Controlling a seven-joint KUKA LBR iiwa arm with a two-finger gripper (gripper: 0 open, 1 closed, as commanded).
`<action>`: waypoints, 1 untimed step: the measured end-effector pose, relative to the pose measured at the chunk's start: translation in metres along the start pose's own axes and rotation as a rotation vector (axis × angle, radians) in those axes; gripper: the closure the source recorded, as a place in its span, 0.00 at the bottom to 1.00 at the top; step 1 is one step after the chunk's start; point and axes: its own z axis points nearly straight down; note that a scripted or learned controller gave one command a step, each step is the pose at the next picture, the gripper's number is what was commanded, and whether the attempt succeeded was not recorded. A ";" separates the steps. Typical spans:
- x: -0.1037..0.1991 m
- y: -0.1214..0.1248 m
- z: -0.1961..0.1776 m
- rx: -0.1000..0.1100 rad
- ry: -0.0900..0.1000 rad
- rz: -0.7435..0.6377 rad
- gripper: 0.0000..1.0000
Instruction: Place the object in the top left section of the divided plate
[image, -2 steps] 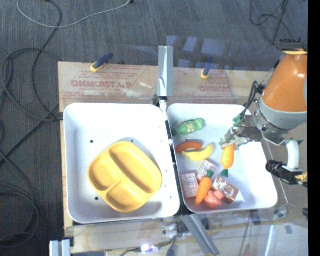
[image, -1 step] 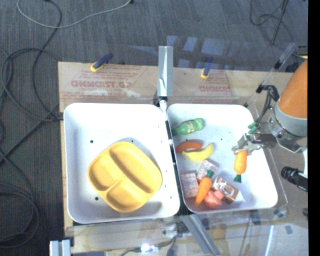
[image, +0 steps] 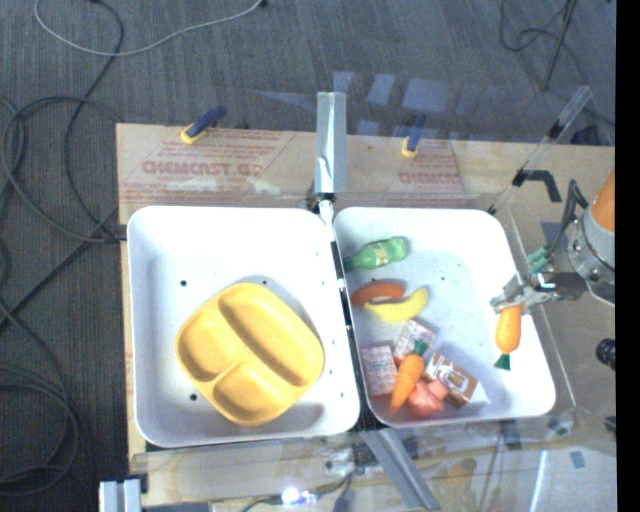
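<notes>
Carrying small orange toy carrot (image: 509, 330), clamped in end effector (image: 520, 297) above right white bin's (image: 470, 225) right edge. Next: lift clear of the bin walls, travel left to yellow divided plastic plate (image: 250, 352) in left bin, release low over its top-left section.

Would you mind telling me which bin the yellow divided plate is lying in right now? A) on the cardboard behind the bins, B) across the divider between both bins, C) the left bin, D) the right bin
C: the yellow divided plate lies wholly inside the left bin, apart from the toy food gathered in the right bin.
</notes>
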 end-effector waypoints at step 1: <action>0.078 0.001 0.016 0.002 0.001 0.056 1.00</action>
